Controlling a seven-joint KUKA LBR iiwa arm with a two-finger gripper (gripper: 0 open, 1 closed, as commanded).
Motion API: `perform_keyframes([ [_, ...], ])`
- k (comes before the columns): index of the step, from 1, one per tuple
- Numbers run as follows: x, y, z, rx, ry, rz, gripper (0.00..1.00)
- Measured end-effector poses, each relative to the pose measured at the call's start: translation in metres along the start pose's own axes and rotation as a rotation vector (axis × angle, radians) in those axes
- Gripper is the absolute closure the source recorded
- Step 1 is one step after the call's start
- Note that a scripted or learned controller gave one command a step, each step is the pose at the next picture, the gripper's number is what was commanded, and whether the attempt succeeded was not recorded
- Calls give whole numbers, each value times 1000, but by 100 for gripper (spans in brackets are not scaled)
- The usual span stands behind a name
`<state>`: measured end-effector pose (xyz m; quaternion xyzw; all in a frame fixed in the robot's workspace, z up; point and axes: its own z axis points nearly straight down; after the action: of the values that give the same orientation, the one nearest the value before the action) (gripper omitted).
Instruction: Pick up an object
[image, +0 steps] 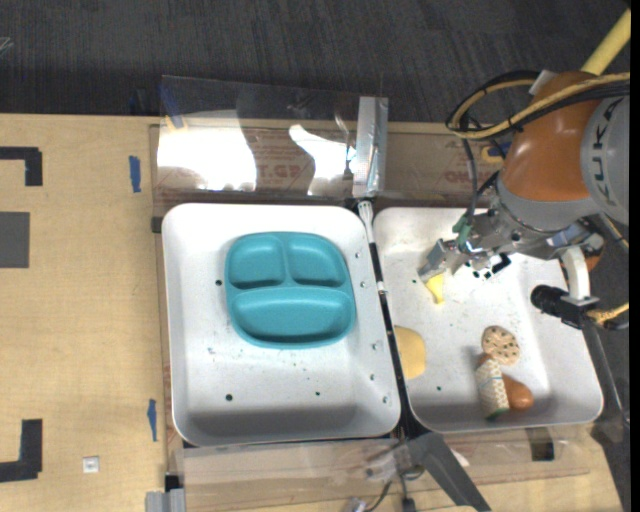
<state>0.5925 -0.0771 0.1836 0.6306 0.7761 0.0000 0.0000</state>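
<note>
Yellow and small, the piece (435, 290) lies in the right bin (560, 405), just below the gripper (445, 262). It looks light and maybe soft; take it across its narrow sides. Whether the tool is clenched, I cannot tell.

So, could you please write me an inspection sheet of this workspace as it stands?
Surface: two white bins side by side, left bin and right bin, on a cardboard-covered bench.
Job's things: in the right bin, a yellow piece just below the gripper, a tan disc at the left wall, a speckled cookie, and an orange item touching a pale wrapped item.
Clutter: teal divided plate in the left bin.
Grippers: gripper low over the right bin's back left, fingers' state unclear.
Cables: yellow and black cables looped above the arm.
Surroundings: clear plastic sheet behind the bins; dark floor.
</note>
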Motion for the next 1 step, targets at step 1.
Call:
perform_keyframes([
  [1, -18, 12, 75, -18, -4, -35, 0],
])
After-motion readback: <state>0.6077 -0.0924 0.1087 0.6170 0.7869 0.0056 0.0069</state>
